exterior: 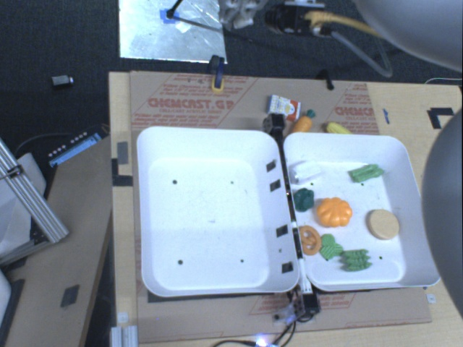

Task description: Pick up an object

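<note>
Gripper hanging high above the bench, grip state impossible to tell | orange pumpkin sitting mid right bin, crowded by green pieces | risk: fingers landing on neighbours, nudging the pumpkin away

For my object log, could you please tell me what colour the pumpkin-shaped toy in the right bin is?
Orange; the pumpkin-shaped toy shows best in the camera view.

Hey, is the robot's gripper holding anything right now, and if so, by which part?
Cannot be told: the gripper hangs at the top of the view, blurred. The orange pumpkin-shaped toy lies in the right white bin.
</note>
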